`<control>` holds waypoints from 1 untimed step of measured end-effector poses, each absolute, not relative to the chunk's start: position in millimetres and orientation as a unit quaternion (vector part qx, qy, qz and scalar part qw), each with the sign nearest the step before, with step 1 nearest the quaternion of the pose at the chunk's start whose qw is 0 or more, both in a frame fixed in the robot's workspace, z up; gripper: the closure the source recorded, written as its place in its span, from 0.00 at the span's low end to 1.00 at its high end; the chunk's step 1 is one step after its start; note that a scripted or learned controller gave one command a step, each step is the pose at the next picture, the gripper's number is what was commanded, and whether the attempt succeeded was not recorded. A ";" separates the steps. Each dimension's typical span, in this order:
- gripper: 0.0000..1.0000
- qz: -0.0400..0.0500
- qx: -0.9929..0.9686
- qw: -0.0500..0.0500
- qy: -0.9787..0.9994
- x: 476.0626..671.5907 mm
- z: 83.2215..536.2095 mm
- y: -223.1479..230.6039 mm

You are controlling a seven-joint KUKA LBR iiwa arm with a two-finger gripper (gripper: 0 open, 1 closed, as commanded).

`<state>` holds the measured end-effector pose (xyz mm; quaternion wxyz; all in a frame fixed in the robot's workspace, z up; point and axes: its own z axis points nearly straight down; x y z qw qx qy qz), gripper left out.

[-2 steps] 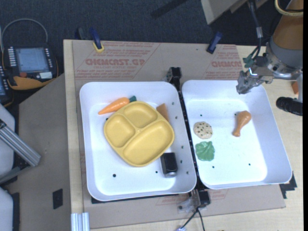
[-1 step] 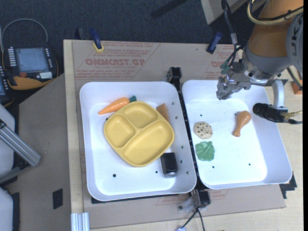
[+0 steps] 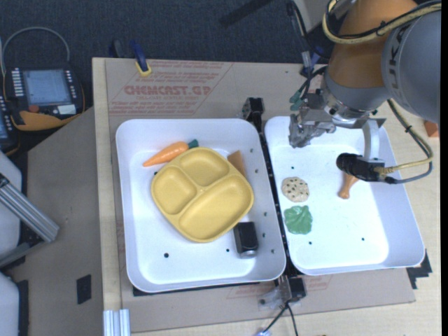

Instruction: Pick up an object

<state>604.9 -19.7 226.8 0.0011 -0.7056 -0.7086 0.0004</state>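
Gripper (image 3: 299,137) hangs over the right bin's (image 3: 350,247) back-left corner, close to the rim; whether it is spread or pressed together, I cannot tell. Cookie (image 3: 295,188) lies apart from it along the left wall, leaf (image 3: 299,220) just beside the cookie, brown peg (image 3: 346,187) mid-bin. Front right floor is bare. Left bin (image 3: 140,247) is crowded: plate (image 3: 201,194), carrot (image 3: 165,154), black block (image 3: 246,238)
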 end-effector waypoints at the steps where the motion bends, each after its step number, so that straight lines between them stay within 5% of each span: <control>1: 1.00 0.001 -0.706 0.001 -0.708 607.0 221.7 26.3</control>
